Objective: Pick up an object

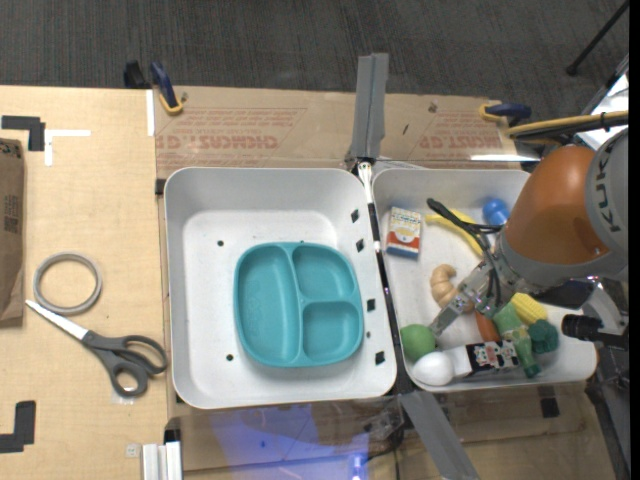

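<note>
A bulky arm (575, 208) with a rounded orange band, grey casing with dark lettering, ending in a slim metal gripper (462, 306)

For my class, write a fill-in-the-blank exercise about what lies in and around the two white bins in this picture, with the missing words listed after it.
1. The teal divided plate lies in the ____ bin of the view.
2. The plate has ____ compartments.
3. On the bench left of the bins, a roll of tape lies beside a pair of ____.
4. The gripper hangs over the ____ bin, among the small objects.

Missing words: left; three; scissors; right
</note>
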{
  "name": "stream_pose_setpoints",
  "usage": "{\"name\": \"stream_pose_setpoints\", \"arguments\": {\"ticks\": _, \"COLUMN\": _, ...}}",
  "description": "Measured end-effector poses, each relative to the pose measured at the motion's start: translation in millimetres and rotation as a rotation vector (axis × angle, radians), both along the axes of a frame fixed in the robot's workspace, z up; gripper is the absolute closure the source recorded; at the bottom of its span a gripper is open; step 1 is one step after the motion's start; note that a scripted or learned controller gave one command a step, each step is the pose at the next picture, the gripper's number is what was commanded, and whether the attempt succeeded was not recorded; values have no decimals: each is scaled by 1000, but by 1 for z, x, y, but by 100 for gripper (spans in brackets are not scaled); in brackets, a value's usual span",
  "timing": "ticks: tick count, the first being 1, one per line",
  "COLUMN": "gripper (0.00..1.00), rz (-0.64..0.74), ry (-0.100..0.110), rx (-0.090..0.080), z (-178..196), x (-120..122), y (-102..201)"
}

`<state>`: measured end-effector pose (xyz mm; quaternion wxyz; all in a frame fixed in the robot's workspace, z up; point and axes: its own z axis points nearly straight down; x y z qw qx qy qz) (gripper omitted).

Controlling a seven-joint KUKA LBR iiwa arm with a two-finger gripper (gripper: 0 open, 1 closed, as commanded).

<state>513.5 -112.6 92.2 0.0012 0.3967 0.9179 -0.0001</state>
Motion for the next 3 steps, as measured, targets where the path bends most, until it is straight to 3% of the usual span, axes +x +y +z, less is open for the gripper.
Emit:
{"name": "stream_pose_setpoints", "arguments": {"ticks": 1, "gripper": 0, "rz": -222, "ry": 2, "rx": 2, "z": -1, "x": -35, "y": -8}}
{"name": "stream_pose_setpoints", "arguments": {"ticks": 2, "gripper": 0, "rz": -173, "ry": -1, "rx": -1, "z": 1, "x": 98, "y": -52}}
{"name": "stream_pose_setpoints", "arguments": {"ticks": 3, "gripper": 0, "rz": -212, "ry": 3, "rx": -1, "z": 0, "x": 140, "y": -62}}
